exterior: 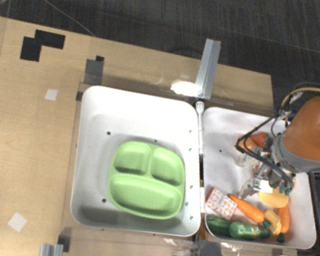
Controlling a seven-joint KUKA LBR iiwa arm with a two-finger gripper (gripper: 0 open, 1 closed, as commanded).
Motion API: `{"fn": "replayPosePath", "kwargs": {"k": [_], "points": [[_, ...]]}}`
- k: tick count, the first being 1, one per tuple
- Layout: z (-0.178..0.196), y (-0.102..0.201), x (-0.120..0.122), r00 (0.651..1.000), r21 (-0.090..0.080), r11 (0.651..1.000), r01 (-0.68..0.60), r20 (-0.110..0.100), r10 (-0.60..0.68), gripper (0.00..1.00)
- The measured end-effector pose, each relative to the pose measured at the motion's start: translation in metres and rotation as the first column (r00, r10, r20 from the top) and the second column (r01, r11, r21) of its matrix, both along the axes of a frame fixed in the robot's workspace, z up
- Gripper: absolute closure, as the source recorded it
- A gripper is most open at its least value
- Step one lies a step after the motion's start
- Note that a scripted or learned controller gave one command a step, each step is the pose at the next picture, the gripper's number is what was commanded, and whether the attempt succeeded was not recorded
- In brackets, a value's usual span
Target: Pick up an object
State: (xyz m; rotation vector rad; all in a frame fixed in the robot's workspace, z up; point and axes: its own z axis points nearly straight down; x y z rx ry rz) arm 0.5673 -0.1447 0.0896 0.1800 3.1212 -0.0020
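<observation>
The gripper (257,185) hangs low over the right bin (226,129), reaching in from the right; whether it is spread or pressed together I cannot tell, and nothing shows clearly held in it. The likeliest target, the carrot (247,209), lies just below and slightly left of it in the view, near but seemingly not touching; its long axis runs left to right, dipping a little toward the right. A yellow piece (274,200) sits just right of the gripper; a green cucumber (234,229) lies along the bin's near wall; a red-patterned packet (221,203) rests left of the carrot. The left bin (94,144) holds a green tray (147,179), well apart from the arm.
</observation>
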Motion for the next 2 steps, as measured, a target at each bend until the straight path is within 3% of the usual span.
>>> {"fn": "replayPosePath", "kwargs": {"k": [1,2], "points": [[0.001,0.017,-0.040,1.000,-0.001,1.000,0.000,0.002,0.000,0.00],[0.001,-0.011,-0.072,0.982,-0.006,0.982,-0.187,0.009,0.187,0.00]]}}
